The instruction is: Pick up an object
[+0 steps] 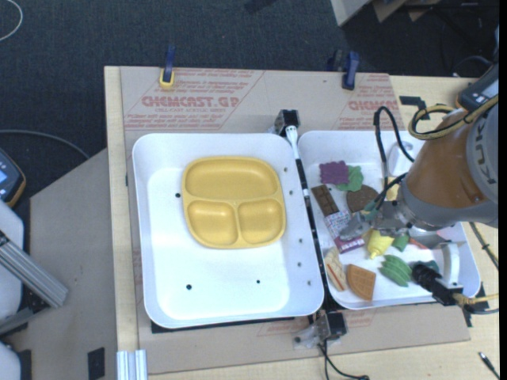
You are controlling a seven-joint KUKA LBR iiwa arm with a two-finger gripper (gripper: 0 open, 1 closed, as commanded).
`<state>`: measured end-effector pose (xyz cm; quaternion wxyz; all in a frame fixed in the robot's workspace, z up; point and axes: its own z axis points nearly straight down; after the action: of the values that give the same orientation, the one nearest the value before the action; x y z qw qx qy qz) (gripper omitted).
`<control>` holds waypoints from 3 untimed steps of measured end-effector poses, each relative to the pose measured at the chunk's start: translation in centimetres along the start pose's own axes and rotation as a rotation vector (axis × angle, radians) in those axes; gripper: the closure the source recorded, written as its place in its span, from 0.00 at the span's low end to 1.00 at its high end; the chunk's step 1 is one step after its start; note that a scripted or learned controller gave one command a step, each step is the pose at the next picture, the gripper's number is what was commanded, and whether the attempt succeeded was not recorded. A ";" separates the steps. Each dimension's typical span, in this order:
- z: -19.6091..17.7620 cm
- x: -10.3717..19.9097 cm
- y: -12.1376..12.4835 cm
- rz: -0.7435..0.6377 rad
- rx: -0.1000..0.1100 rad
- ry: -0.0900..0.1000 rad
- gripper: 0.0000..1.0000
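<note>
While the gripper (371,229) is being held low over the right bin (467,279), its grip cannot be told. A yellow toy (379,245) is being crowded just beside it; likely light, stiff and slick, it is best pinched across its middle.

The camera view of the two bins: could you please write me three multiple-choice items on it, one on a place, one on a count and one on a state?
1. Where does the yellow tray lie?
A. left bin
B. right bin
C. on the bench

2. How many compartments has the yellow tray?
A. two
B. three
C. five

3. Where is the gripper?
A. over the left bin
B. raised clear of both bins
C. down among the small items in the right bin

Key: 1 A, the tray sits inside the left bin; 2 B, one wide compartment over two small ones; 3 C, the arm ends among the toy food.
</note>
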<state>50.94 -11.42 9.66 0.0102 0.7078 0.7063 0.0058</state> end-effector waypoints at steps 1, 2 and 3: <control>-0.7 0.2 0.0 -0.001 -0.015 -0.006 1.00; -5.7 1.1 0.0 -0.004 0.016 0.004 1.00; -10.3 1.1 1.1 -0.004 0.017 0.004 1.00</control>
<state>51.80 -10.28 19.98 0.0027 0.7064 0.7078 0.0011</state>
